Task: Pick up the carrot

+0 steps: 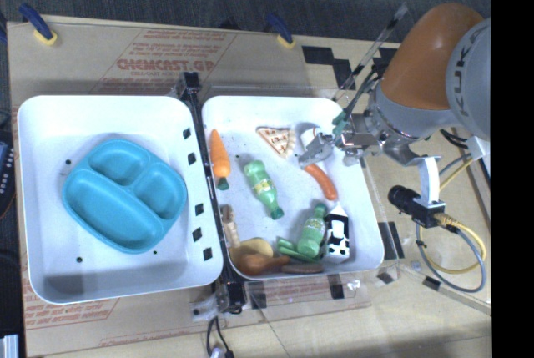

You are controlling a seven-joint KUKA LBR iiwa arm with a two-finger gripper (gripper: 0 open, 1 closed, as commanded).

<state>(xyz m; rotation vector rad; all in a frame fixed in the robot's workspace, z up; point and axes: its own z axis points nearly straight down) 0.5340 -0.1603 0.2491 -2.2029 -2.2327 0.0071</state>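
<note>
Gripper (313, 149) sits in the right white plastic bin (365, 181) near its upper right, above an orange sausage-shaped toy (321, 180); can't tell its state from this angle. Orange carrot with green stem (219, 158) lies along that bin's left wall, well apart from the gripper, beside a green plastic bottle (260, 188)

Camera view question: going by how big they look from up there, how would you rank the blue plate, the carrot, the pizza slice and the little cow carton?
1. blue plate, by far the largest.
2. carrot, long and thin.
3. cow carton and pizza slice look much alike, so I won't rank them.
</note>
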